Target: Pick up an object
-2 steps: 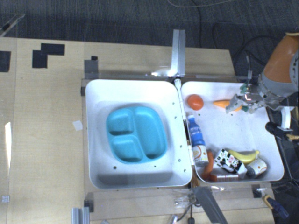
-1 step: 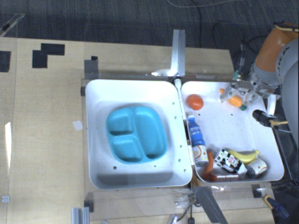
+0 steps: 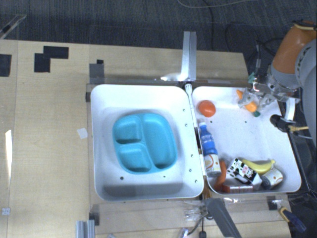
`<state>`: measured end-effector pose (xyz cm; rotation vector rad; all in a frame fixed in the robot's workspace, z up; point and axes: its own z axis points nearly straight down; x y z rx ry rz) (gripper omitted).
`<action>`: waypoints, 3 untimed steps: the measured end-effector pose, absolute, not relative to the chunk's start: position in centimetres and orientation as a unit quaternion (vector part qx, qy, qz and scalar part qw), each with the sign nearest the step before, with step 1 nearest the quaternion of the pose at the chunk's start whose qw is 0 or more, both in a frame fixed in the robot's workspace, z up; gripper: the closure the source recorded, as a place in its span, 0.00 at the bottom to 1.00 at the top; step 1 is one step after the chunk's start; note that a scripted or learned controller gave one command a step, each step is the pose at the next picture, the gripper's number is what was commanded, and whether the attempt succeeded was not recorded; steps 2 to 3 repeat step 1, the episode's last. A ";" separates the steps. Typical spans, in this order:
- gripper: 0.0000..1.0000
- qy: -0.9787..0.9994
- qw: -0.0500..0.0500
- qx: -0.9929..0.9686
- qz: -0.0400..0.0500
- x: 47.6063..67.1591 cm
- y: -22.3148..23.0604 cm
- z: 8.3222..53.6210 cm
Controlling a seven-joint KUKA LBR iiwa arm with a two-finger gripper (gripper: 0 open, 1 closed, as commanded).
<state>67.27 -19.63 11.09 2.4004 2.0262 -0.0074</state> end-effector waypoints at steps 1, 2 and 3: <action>1.00 0.665 0.003 0.746 0.003 65.9 -14.7 20.0; 1.00 0.665 0.003 0.746 0.003 65.9 -14.7 20.0; 1.00 0.665 0.003 0.746 0.003 65.9 -14.7 20.0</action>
